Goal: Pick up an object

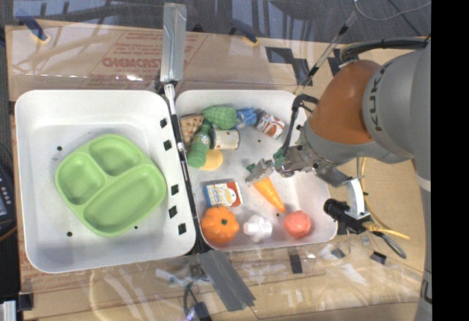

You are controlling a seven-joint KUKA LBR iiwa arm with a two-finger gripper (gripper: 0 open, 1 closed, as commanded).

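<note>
- Camera view, surface (410, 187): a bench that carried two shallow white bins side by side, the left bin (37, 136) and the right bin (289, 101).
- Left bin: held one green divided plate (110, 184) with three compartments, lying flat near the bin's middle.
- Right bin, far side: a green leafy toy (220, 116), a small blue item (246, 118) and a small red-and-white can (270, 125) stood in a row; a pale can (226, 139) and a brown textured piece (192, 127) lay just nearer.
- Right bin, left wall: a green item (198, 156) touched a yellow one (213, 160).
- Right bin, near side: a red-and-white box (222, 194), an orange pumpkin (220, 226), a white lump (257, 228) and a pink ball (297, 223).
- Right bin, centre: an orange carrot (270, 194) lay tilted, its thick end just below the tool.
- Arm (344, 111): grey with an orange band, reached in from the right over the right bin.
- Tool (272, 164): low over the bin's centre, just above the carrot's thick end; whether its fingers were apart or together could not be told, and no object was seen between them.
</note>
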